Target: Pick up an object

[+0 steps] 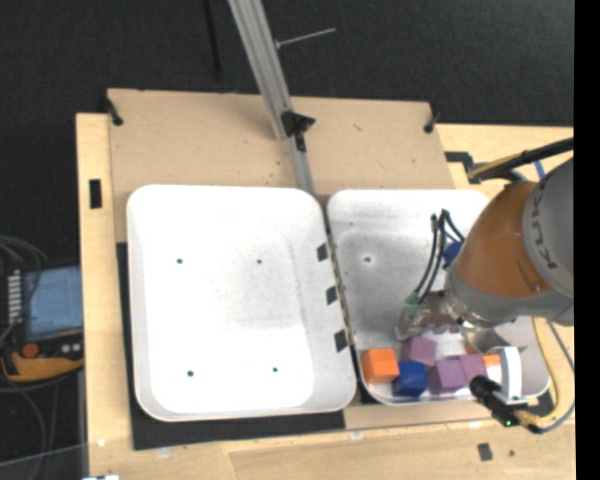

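The arm reaches in from the right and hangs over the near part of the right bin (pixel 380 238). My gripper (pixel 432 320) points down just above a cluster of blocks in that bin's near corner. The cluster holds an orange block (pixel 382 364), a blue block (pixel 411 378), a purple block (pixel 421 350) right under the gripper, and two more purple blocks (pixel 458 372) to its right. The wrist hides the fingertips. Nothing shows between them.
The left bin (pixel 230 298) lies beside the right one, with a row of dark clips (pixel 332 293) along the shared edge. A slanted metal pole (pixel 265 58) rises from the bench behind the bins. Cables and a blue device (pixel 50 303) sit off the bench's left side.
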Tool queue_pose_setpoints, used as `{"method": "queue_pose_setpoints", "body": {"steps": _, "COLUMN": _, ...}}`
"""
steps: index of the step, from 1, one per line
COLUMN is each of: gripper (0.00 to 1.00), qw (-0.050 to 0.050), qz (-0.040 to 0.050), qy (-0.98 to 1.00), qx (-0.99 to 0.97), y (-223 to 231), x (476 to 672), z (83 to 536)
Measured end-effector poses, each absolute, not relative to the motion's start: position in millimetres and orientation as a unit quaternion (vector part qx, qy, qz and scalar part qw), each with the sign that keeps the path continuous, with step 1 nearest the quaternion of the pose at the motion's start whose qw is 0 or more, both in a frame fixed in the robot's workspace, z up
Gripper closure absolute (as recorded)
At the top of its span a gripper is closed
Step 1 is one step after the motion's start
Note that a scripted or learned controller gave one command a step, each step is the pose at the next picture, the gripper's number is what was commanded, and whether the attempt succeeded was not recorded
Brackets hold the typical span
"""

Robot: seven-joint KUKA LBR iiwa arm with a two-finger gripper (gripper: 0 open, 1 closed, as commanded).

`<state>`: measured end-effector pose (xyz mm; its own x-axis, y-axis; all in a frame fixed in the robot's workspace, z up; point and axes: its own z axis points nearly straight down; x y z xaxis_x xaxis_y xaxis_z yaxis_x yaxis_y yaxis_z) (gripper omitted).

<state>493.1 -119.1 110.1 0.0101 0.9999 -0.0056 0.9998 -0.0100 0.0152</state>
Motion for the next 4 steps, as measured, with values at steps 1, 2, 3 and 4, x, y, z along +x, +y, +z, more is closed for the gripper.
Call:
{"method": "queue_pose_setpoints", "body": {"steps": 1, "gripper": 1.0, "qw": 0.003, "qz": 0.0019, "qy": 0.708, "qx": 0.706, "y": -122.3, "x": 504.4, "z": 168.1}}
{"method": "queue_pose_setpoints", "body": {"steps": 2, "gripper": 1.0, "qw": 0.003, "qz": 0.0019, "qy": 0.709, "qx": 0.706, "y": -124.1, "x": 497.2, "z": 217.2}}
{"method": "queue_pose_setpoints", "body": {"steps": 3, "gripper": 1.0, "qw": 0.003, "qz": 0.0016, "qy": 0.709, "qx": 0.705, "y": -125.1, "x": 499.1, "z": 248.0}}
{"method": "queue_pose_setpoints", "body": {"steps": 4, "gripper": 1.0, "qw": 0.001, "qz": 0.0005, "qy": 0.709, "qx": 0.705, "y": -79.1, "x": 528.8, "z": 237.5}}
